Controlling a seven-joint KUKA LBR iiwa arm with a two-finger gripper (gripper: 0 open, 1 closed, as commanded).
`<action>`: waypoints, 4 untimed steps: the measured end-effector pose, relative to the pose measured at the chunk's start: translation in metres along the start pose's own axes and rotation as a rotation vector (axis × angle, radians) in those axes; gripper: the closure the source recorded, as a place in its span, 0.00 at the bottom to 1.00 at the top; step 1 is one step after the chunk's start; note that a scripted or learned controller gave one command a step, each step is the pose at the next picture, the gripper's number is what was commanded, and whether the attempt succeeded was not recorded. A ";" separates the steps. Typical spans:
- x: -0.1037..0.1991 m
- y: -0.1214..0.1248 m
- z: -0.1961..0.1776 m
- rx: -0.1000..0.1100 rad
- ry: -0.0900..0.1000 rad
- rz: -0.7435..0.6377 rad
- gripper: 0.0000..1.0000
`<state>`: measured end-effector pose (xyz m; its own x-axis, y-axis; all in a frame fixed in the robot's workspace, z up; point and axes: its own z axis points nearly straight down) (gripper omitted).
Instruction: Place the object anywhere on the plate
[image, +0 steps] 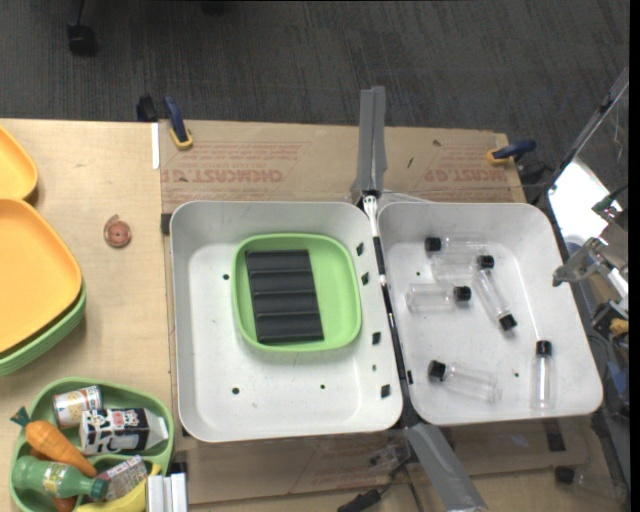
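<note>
Clear vials (495, 300) with black caps, scattered beside green plate (297, 291).

I see little of the arm (601, 258), at the right edge: dull grey metal w/ lighter highlights. The gripper (574, 269) end reads as a small angular grey piece w/ a pointed outline, details too blurred to make out. No markings or screws legible at this res.
</note>
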<state>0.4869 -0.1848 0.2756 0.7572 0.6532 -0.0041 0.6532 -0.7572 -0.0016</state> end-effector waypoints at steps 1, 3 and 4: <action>-0.028 0.018 -0.018 0.001 -0.001 0.437 0.00; -0.032 0.021 0.106 0.004 0.000 0.512 0.00; -0.032 0.021 0.106 0.004 -0.001 0.511 0.00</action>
<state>0.4762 -0.2221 0.1698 0.9799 0.1993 -0.0060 0.1993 -0.9799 -0.0030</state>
